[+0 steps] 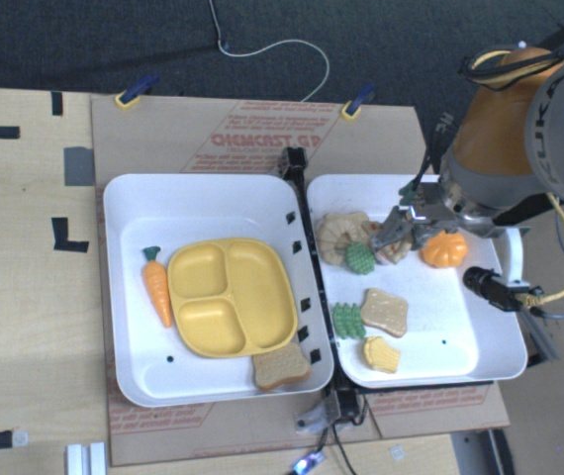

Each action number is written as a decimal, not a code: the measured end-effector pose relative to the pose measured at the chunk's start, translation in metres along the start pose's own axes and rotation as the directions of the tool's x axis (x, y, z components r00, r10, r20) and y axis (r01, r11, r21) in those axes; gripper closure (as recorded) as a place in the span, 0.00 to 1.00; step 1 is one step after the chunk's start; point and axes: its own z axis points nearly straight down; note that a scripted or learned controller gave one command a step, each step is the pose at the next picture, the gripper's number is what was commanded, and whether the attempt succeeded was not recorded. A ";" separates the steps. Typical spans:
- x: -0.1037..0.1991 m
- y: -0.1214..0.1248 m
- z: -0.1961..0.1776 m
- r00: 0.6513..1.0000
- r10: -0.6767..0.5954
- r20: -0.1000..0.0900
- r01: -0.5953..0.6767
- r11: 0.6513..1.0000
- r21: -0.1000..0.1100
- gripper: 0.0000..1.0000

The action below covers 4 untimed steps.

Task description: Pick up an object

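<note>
My gripper [397,232] hangs low over the back of the right bin [460,364], reaching in from the right. It sits just above a small brownish item [395,253] that it mostly hides. Close on its left lie a beige lumpy piece [339,232] and a green toy vegetable [360,259]. An orange round fruit [444,250] rests right beside it on the right. Nearer the front of this bin are a toast slice [385,311], a small green leafy piece [347,319] and a yellow wedge [381,354].
The left bin [134,206] holds a yellow divided plate [235,297], a carrot [157,287] beside it and a bread slice [281,367] at the front. A black divider [307,265] runs between the bins. A black fitting [490,287] on the arm overhangs the right bin's right side.
</note>
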 end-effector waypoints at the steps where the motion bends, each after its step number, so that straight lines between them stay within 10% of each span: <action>1: 0.048 0.007 -0.007 1.000 -0.005 -0.002 0.005 1.000 0.004 1.00; 2: 0.101 0.011 0.014 1.000 -0.004 -0.001 0.004 1.000 0.007 1.00; 4: 0.101 0.012 0.012 1.000 0.001 0.001 -0.001 1.000 0.007 1.00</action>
